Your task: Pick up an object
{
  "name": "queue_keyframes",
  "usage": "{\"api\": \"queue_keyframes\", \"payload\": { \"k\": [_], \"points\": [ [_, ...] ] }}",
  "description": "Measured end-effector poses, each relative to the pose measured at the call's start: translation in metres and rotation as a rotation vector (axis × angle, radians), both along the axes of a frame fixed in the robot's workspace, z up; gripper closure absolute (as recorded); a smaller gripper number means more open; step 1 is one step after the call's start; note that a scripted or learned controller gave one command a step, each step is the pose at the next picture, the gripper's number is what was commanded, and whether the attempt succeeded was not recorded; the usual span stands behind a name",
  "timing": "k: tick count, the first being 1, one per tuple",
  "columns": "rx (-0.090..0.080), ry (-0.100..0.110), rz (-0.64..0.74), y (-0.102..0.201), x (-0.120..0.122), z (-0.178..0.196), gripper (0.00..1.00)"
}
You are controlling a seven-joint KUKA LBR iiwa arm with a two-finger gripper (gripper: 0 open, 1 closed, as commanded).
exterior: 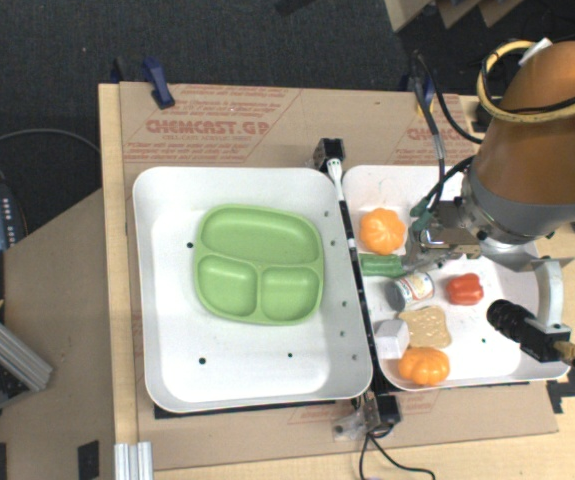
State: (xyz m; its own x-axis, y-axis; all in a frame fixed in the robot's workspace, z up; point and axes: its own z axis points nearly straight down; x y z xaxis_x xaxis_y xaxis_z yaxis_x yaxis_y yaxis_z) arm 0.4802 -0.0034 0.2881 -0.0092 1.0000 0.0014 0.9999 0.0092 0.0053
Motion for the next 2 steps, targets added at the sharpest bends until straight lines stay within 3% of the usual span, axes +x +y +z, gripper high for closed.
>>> {"api": "queue_keyframes", "payload": {
  "k": [1, 2],
  "points": [
    [0.002, -0.001, 0.002, 0.091, 0.0, 0.04, 1.0],
    [0.001, -0.008, -0.009, 0.071, 0.0, 0.137, 1.0]
  ]
}}
